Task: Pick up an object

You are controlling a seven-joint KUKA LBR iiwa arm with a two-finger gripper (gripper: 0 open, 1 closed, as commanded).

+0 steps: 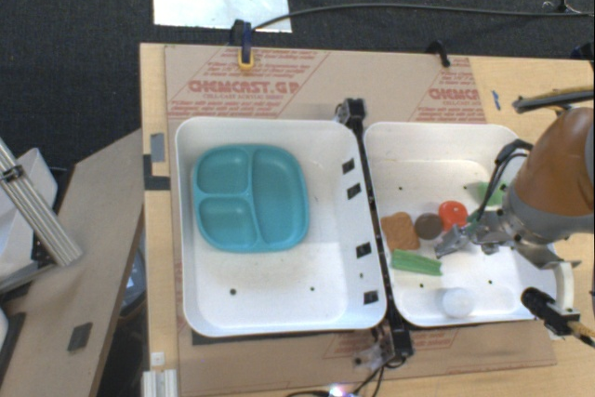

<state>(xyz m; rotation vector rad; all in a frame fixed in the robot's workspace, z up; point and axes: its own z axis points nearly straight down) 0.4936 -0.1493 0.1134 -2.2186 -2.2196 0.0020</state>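
The gripper (453, 243) hangs low over the middle of the right bin (409, 144), its metal tip just right of a small brown disc (428, 225) and just below a red-orange round piece (453, 213); whether anything sits between its parts cannot be told from this slant. A tan, cookie-like piece (400, 231) lies left of the disc, toward the divider edge, and a green strip (416, 262) lies just below it. A white ball (456, 301) rests near the bin's front edge. A light green piece (490, 193) shows beside the arm's wrist. In the left bin (279, 311), a teal divided plate (251, 198) sits toward the back left corner.
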